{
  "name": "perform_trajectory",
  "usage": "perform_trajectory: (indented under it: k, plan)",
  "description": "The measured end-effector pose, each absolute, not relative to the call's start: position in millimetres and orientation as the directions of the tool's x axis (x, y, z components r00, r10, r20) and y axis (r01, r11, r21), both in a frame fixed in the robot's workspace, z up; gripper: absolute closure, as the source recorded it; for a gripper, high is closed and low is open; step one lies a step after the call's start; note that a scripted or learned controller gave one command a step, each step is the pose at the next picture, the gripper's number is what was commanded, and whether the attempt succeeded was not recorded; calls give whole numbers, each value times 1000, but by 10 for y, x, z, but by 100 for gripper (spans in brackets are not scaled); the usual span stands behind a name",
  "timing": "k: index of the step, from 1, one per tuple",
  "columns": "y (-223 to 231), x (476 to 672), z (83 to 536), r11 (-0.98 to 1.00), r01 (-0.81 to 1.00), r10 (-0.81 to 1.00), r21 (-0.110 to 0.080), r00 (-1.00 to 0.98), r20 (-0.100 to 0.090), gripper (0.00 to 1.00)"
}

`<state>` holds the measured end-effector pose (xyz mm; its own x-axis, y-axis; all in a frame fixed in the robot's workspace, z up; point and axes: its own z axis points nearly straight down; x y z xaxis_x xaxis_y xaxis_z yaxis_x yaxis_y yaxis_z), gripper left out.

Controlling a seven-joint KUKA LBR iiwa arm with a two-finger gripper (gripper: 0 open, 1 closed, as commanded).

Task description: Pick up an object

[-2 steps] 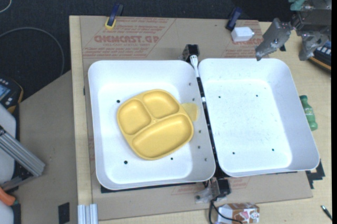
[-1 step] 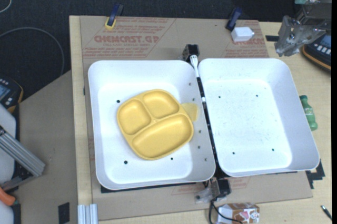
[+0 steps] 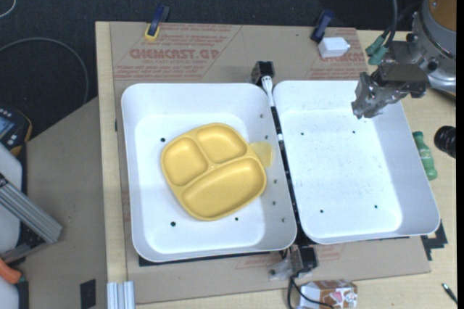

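Note:
A yellow divided plate (image 3: 212, 170) with three compartments lies in the left bin (image 3: 145, 115), near its middle. A small pale yellow piece (image 3: 262, 153) pokes out from under the plate's right edge. My gripper (image 3: 365, 106) hangs over the far right part of the right bin (image 3: 348, 206), well away from the plate. Nothing shows between or below its fingers.
The bins stand side by side on a cardboard-covered bench (image 3: 217, 46). A white block (image 3: 333, 47) and clamps (image 3: 154, 25) sit at the far edge. A green object (image 3: 425, 154) lies right of the right bin. Cables and a small box (image 3: 330, 294) are at the front.

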<state>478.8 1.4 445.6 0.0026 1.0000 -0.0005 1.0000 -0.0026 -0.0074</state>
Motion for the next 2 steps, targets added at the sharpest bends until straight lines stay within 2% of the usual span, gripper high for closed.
perform_trajectory:
  k: [1, 2]
  plan:
    - [621, 4786, 3671, 6, 1000, 1000, -10, -6, 0, 100]
    - [714, 4795, 3900, 1, 1000, 1000, 3, -1, 0, 100]
